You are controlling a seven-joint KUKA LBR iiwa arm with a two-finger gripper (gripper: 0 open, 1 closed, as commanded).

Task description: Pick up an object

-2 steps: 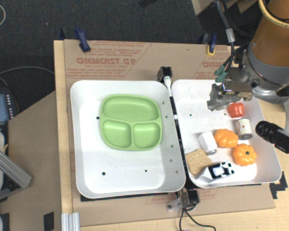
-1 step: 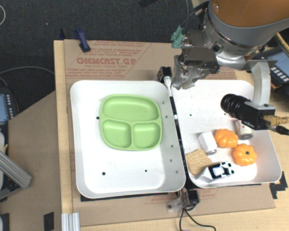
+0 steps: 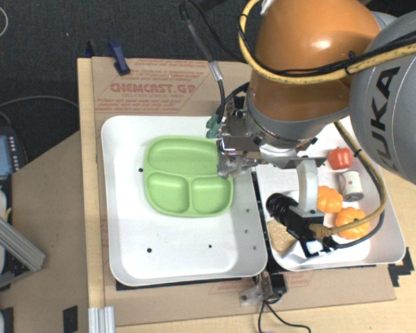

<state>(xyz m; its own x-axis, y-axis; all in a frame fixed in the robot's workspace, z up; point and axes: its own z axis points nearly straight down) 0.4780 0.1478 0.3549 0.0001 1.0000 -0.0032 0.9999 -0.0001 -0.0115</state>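
Reaching in from the upper right, the big grey and orange arm hangs its end effector over the green three-part plastic plate's right edge; I cannot tell its grip.

cardboard sheet (printed), blue clip

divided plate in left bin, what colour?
Light green divided plastic plate, clearest in the camera view.
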